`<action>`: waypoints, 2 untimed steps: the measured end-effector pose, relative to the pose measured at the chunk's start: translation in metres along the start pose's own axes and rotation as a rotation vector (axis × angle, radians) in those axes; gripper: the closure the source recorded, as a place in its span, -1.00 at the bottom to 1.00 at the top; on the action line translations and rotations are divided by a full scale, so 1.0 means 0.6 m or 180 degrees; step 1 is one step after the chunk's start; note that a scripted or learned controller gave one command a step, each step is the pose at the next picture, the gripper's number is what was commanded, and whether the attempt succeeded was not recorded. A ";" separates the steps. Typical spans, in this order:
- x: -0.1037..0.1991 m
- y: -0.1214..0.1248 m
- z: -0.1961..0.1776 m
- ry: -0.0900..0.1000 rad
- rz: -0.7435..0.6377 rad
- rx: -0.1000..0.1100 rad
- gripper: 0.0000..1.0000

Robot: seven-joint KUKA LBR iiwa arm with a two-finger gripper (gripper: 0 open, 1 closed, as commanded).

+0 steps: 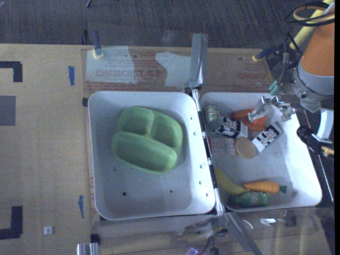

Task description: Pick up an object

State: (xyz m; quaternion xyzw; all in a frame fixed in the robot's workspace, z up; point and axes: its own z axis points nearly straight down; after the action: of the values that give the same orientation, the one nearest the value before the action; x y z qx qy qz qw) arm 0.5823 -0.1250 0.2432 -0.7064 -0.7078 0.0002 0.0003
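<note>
Far left of the gripper (271, 108), a green three-compartment plastic tray (147, 138) fills the left white bin (106, 195). Nearer, in the right white bin (303, 169), lie candidate picks: an orange rounded toy (249, 117) just beside it, and a black-and-white small carton (266, 136) below. Whether the gripper grasps anything, I cannot tell.

A robotics lab: taped cardboard bench (42, 142), two white bins (101, 142), office carpet (159, 9)
</note>
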 end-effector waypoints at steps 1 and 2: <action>-0.041 0.075 0.209 -0.0011 -0.0409 -0.0064 -1.00; -0.051 0.077 0.227 0.0006 -0.0356 -0.0111 -1.00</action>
State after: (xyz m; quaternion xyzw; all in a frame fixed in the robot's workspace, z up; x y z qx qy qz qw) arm 0.6282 -0.1553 0.1073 -0.6657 -0.7461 -0.0128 -0.0112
